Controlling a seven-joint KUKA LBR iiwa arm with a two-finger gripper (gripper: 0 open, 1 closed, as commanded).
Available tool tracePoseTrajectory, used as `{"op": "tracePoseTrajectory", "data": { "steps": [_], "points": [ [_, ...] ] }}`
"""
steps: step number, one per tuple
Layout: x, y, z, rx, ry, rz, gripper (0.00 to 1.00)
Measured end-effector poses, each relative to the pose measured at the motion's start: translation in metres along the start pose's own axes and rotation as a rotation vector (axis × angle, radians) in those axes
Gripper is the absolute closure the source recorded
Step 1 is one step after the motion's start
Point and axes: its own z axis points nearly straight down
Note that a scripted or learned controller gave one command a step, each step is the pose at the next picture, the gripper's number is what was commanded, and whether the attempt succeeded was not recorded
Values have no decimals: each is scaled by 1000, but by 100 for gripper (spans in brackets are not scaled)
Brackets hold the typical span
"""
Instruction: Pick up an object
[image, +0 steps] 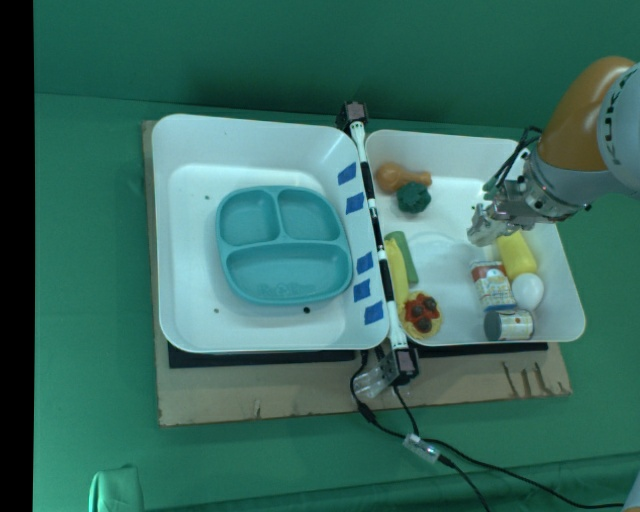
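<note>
Closest to you, a black cable (455, 465) runs across the green table (100, 250). A flat brown board (300, 400) lies on the table, and two white bins sit on it side by side.

In the left bin (185, 150) you see a teal plate (284, 246) with three parts. It lies flat in the middle of that bin.

The right bin (560, 320) holds the toys you can pick. At its near edge lies a small can (509, 325) on its side. Just behind it sits a white egg (528, 291), and beside the egg is a second can (491, 284) with a red and white label. To the left, near the wall between the bins, is a little plate of toy food (421, 314), with a yellow corn cob (397, 272) and a green stick (405, 256) just behind it. A yellow bottle (517, 254) lies behind the egg.

The jaws (484, 226) hang right above the bin floor, just beside the yellow bottle's far end. You cannot tell if they are wide or narrow, and nothing shows between them.

Farther back sit a dark green lump (414, 198) and an orange toy (395, 177), touching each other. The grey arm with its orange band (590, 100) comes in from the right.
</note>
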Motion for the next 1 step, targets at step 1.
{"op": "tracePoseTrajectory", "data": {
  "steps": [1],
  "points": [
    [58, -54, -7, 6, 4, -2, 100]
  ]
}}
